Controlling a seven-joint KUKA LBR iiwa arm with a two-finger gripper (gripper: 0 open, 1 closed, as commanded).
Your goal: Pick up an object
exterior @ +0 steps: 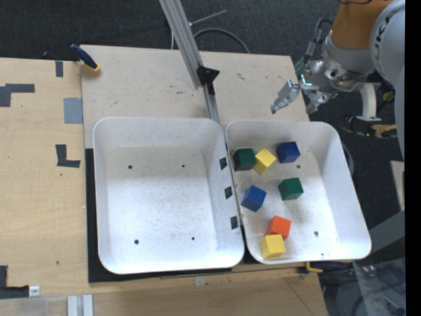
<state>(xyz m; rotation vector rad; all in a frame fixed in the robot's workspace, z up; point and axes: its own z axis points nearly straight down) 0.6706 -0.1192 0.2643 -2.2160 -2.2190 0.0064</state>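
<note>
Overhead slanted view of the bench with two shallow white bins set side by side. The right bin (342, 176) contains seven small cubes: a dark green cube (244, 158) touching a yellow cube (265, 160) near the far wall, a blue cube (287, 152) just beside them, a second green cube (290, 189) near the middle, a second blue cube (253, 197) toward the divider, and an orange cube (279, 226) touching a second yellow cube (272, 245) near the front wall. The left bin (105, 176) lies alongside, its rim touching that of the right bin. The grey arm with its orange band (358, 18) enters from the right; its gripper (287, 97) hangs above the bench beyond the far rim of the right bin, apart from all cubes. Whether the pincer is spread or pressed together cannot be told; nothing is seen between its tips.
</note>
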